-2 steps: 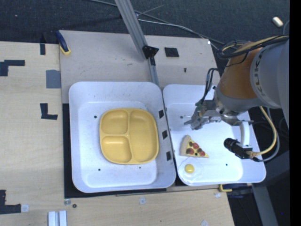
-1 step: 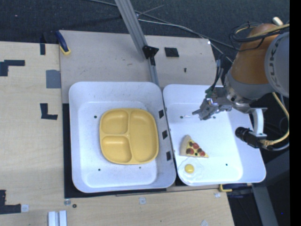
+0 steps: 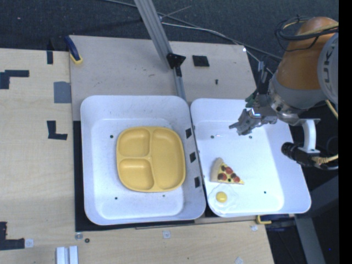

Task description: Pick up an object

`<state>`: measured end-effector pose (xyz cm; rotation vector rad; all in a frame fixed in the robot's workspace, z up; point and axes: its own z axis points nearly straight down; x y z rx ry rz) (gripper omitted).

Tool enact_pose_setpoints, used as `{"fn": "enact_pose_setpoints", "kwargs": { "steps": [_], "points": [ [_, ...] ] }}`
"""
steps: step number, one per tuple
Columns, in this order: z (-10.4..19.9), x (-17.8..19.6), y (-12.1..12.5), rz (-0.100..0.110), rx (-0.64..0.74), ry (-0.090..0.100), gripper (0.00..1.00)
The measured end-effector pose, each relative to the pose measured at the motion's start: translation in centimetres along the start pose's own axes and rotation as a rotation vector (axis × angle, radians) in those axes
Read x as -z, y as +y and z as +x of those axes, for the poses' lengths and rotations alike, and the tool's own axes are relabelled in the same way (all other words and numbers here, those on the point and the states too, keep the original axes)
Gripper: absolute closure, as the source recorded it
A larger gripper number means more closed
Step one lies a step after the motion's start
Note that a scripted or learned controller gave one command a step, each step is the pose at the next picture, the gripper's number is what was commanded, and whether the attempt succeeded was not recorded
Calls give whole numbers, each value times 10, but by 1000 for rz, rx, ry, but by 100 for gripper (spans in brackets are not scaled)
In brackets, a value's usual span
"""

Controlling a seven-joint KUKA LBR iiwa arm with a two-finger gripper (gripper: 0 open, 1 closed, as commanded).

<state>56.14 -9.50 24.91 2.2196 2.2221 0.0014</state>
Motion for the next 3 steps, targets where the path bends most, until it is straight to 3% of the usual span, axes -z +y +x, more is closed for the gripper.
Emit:
{"fn": "enact_pose_setpoints", "kwargs": {
  "steps": [3],
  "points": [
    [170,-18,9,3,6,1,100]
  ]
}}
